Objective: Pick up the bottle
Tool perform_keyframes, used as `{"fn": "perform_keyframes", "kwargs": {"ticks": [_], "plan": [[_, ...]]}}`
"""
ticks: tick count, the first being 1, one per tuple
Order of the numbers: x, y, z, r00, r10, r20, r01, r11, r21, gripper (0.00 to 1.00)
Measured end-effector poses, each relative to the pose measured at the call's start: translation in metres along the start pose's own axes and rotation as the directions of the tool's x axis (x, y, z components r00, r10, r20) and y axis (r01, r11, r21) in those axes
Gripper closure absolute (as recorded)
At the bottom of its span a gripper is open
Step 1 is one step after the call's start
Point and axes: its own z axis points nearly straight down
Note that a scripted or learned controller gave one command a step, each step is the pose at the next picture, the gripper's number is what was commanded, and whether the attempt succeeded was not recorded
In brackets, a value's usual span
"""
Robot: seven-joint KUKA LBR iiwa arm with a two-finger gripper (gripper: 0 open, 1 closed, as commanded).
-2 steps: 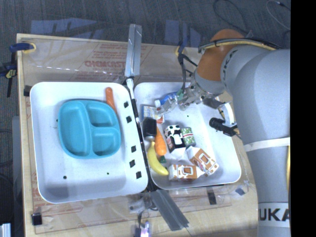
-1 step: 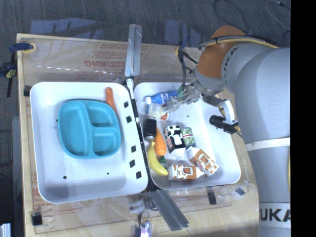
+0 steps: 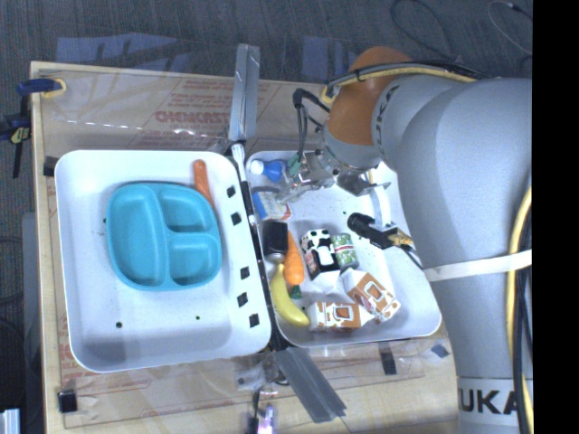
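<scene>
The bottle [image 3: 269, 191] looks like a clear plastic one with a blue label, lying in the far left corner of the right bin [image 3: 412, 283]; its shape is hard to read. My gripper [image 3: 303, 174] hangs over that same corner, just right of the bottle, below the orange wrist band [image 3: 357, 107]. The gripper's tip is lost among the clutter, so I cannot see whether it touches the bottle.
The right bin also holds a black block [image 3: 274, 238], a carrot [image 3: 294, 260], a banana [image 3: 288, 304], a black-and-white toy [image 3: 317, 247], a green can [image 3: 344, 250] and two orange cartons [image 3: 355, 306]. In the left bin [image 3: 81, 269] lie a blue divided plate [image 3: 166, 235] and another carrot [image 3: 201, 179].
</scene>
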Motion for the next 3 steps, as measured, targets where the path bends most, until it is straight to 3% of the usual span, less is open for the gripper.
{"fn": "perform_keyframes", "kwargs": {"ticks": [1,2,3], "plan": [[0.018,0.004,-0.134,0.95,-0.313,-0.006,0.313,0.95,-0.002,1.0],[0.036,0.007,-0.259,0.967,-0.256,-0.007,0.256,0.967,-0.002,1.0],[0.049,0.009,-0.34,0.863,-0.504,-0.005,0.504,0.863,-0.004,1.0]]}}
